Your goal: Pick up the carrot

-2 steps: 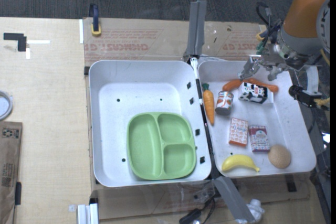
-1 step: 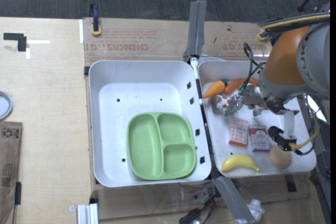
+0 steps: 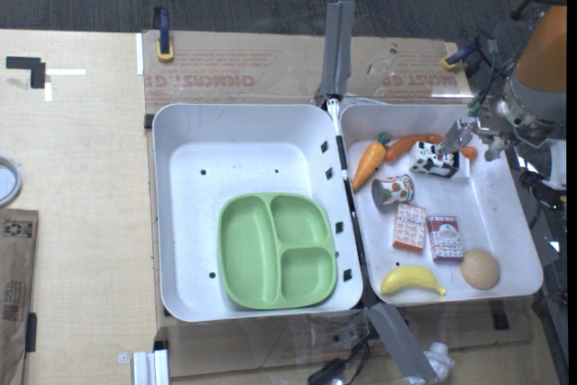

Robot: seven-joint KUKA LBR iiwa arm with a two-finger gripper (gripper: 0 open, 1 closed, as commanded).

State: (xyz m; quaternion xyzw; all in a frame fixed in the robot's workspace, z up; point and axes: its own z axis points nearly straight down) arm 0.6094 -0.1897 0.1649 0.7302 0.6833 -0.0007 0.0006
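Observation:
An orange carrot (image 3: 368,163) lies slanted in the right bin (image 3: 514,221), close to its left wall, with the tip pointing down-left. A second, thinner carrot (image 3: 403,146) with a green top lies just behind it near the back wall. My gripper (image 3: 469,138) hangs over the back right part of this bin, to the right of both carrots and beside a black-and-white cow toy (image 3: 435,161). Nothing is seen held in it. The grey arm with its orange band (image 3: 550,59) comes in from the right edge.
The right bin also holds a small can (image 3: 394,190), two little boxes (image 3: 409,227) (image 3: 444,238), a banana (image 3: 412,281) and an egg (image 3: 480,269). A green divided plate (image 3: 278,250) sits in the left bin (image 3: 180,194).

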